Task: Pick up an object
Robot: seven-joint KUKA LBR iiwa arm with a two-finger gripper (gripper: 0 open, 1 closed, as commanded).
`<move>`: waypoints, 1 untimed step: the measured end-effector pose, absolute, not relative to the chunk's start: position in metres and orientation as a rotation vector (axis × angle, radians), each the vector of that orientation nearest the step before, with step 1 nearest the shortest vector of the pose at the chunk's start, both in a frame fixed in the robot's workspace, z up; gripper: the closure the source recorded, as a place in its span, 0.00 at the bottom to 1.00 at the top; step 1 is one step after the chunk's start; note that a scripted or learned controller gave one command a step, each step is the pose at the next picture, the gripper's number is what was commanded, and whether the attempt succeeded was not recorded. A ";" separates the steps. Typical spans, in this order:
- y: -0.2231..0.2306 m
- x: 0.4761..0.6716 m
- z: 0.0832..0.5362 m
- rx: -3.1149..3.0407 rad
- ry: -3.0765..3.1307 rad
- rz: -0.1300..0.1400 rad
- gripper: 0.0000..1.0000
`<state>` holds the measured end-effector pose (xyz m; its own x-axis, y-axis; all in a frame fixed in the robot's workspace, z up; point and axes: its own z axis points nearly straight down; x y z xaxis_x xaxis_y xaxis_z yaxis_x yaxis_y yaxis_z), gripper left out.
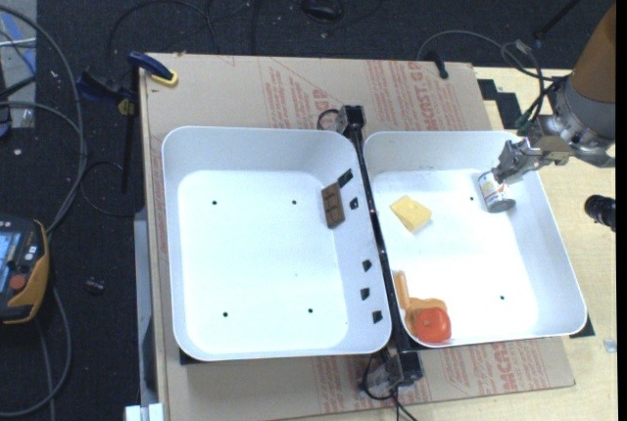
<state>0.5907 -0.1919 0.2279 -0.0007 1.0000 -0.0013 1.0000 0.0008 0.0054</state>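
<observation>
On the left, the left bin (260, 253) is holding a single brown block (334, 207), which is leaning against its right wall, well apart from the arm. Moving right, the right bin (470, 253) is carrying a yellow wedge (411, 212) near its left wall and an orange-and-red toy (424, 313) lying in its near left corner, with the red ball end touching the rim.

Further right, a small silver can (494, 191) is lying tilted close to the far right wall of that bin. The gripper (513, 163) is hanging just above and beside it, reaching in from the right. Whether the jaws are apart, together or clamped on the can, I cannot tell; the can's top end is sitting right at the tips.

The likely trouble, as I judge it: the can is round and tilted, so the tips may be catching only its rim, and it could roll or squirt away on closing. The bin wall is also crowding the approach, so a finger may be striking the wall first.
</observation>
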 end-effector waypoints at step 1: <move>-0.192 0.591 0.235 2.220 2.221 0.001 1.00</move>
